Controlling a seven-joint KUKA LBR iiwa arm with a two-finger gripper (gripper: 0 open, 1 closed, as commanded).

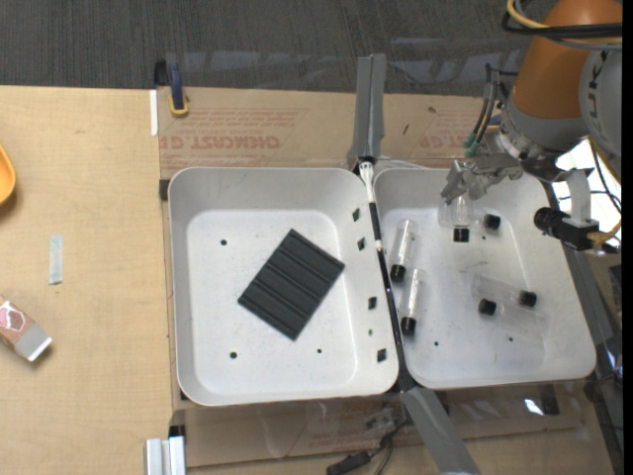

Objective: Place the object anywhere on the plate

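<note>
A: Where is the hand (463,198) right now?

B: Over the upper part of the right bin (554,364), hanging from the arm (569,57) that comes in from the right. It sits just above a small clear tube with a dark cap (461,228) near the bin's back wall.

A: Open or closed?

B: I cannot tell — the metal parts blur against the white floor. Nothing is plainly gripped, so I would not call anything held.

A: And the object for the task?

B: Probably one of the clear capped tubes. Two lie end to end along the left wall of the right bin, the upper tube (400,252) and the lower tube (408,305), close against the divider. Another tube (506,297) lies nearer the middle, with a loose dark cap (487,307) just beside it. None is on the plate.

A: The plate being the dark slab?

B: Yes, the ribbed black plate (293,283) lies flat and turned at an angle on the floor of the left bin (183,295), well apart from every tube.

A: Why hover there, then?

B: My guess is that the tube beneath it is the easiest pick — it lies away from the walls, so there is room to come down around it. The pair by the divider looks harder to reach.

A: So the task stands at the start?

B: At the grasping stage, I would judge; the carry across the divider is not yet done.
</note>
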